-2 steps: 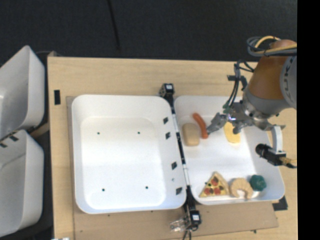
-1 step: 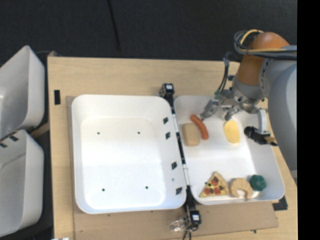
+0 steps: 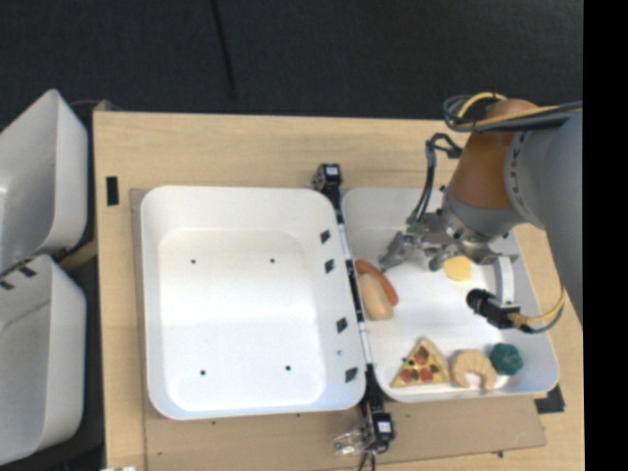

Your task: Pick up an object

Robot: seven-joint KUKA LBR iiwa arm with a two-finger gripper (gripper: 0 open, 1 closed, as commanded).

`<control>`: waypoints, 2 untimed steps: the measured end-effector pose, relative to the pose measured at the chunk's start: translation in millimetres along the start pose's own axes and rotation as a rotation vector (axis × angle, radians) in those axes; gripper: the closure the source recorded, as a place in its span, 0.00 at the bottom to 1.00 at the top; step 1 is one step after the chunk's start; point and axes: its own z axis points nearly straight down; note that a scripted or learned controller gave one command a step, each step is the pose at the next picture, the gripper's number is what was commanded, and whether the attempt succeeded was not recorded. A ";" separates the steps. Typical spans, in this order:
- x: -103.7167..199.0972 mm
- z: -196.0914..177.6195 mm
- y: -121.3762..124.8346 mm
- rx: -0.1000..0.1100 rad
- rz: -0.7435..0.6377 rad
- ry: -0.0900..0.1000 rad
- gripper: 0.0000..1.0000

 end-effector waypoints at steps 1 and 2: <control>70.5 -154.1 -40.6 -0.019 -0.009 0.001 0.00; 126.1 -91.4 -87.5 0.003 -0.006 0.001 0.00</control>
